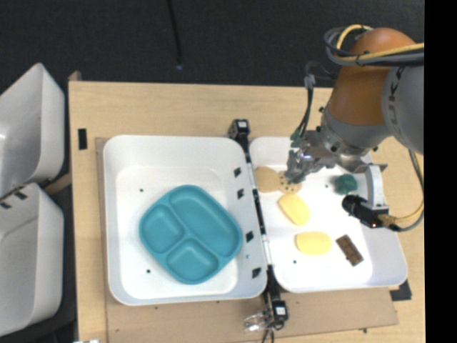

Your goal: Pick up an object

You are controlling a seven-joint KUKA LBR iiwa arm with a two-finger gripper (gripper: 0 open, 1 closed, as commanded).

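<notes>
The wooden surface point(86, 213) carries two shallow white bins side by side. The left bin point(128, 163) contains a teal compartment plate point(189, 233), lying flat with its long axis running diagonally from upper left to lower right.

The right bin point(385, 263) contains five loose objects. A tan rounded piece point(265, 180) lies against the bin's left wall. A yellow block point(293, 209) sits just below and right of it, long axis tilted from upper left to lower right. A second yellow piece point(313, 244), oval, lies nearer the front, long axis close to horizontal. A small dark brown bar point(349, 249) lies right of it, pointing from upper left to lower right. A small teal object point(345, 184) sits toward the bin's right side, partly hidden by the arm's hardware.

The arm point(371, 84) reaches over the right bin. The end effector point(293, 180) stands low at the tan piece's right edge, just above the yellow block. Whether its grip is released or clenched cannot be told; nothing is visibly held between its tips.
</notes>
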